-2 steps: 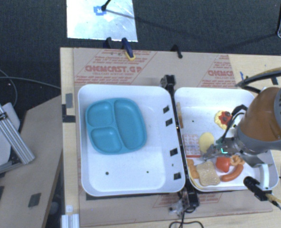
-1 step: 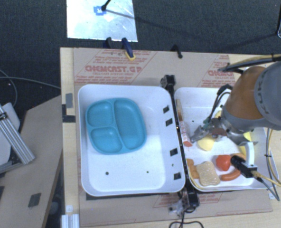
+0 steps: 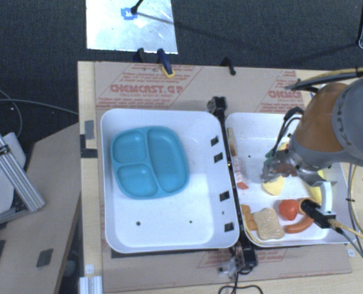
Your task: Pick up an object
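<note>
My gripper [image 3: 272,170] reaches down into the right bin [image 3: 250,133], its tip just above a pale yellow piece [image 3: 273,185]. The grey arm with its orange band [image 3: 319,124] comes in from the right and covers much of that bin. In the near part of the bin lie a slice of bread [image 3: 269,223], a red tomato [image 3: 288,209], a sausage [image 3: 298,226] and small orange pieces [image 3: 248,216]. A yellow item [image 3: 315,193] shows partly beside the arm.
The left bin [image 3: 163,225] holds a blue sectioned plate [image 3: 149,162]. A black divider with clips [image 3: 223,158] runs between the bins. Cables [image 3: 353,231] hang at the right edge. A shiny sheet [image 3: 131,17] lies on the floor beyond the bench.
</note>
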### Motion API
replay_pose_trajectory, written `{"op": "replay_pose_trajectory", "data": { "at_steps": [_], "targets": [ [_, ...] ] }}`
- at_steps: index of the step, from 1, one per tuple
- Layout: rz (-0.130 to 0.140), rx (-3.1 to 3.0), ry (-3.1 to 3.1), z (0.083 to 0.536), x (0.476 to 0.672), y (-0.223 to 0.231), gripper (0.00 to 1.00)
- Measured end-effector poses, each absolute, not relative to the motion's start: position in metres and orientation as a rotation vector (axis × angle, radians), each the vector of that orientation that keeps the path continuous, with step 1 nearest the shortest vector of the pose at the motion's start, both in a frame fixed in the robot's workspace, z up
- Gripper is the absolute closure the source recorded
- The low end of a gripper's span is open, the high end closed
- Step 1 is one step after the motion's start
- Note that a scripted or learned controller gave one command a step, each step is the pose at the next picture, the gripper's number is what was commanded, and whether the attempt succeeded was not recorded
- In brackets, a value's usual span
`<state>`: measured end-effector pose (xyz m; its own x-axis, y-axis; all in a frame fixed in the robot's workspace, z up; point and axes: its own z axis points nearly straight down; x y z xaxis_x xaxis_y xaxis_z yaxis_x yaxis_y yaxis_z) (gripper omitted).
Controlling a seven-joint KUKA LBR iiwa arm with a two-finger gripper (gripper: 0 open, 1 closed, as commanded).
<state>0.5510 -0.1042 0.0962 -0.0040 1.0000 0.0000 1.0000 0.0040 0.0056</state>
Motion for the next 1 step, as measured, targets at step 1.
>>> {"op": "replay_pose_trajectory", "data": {
  "at_steps": [1],
  "targets": [
    [0.008, 2.212, 2.224, 0.1064, 0.5516, -0.1041, 1.0]
  ]
}}
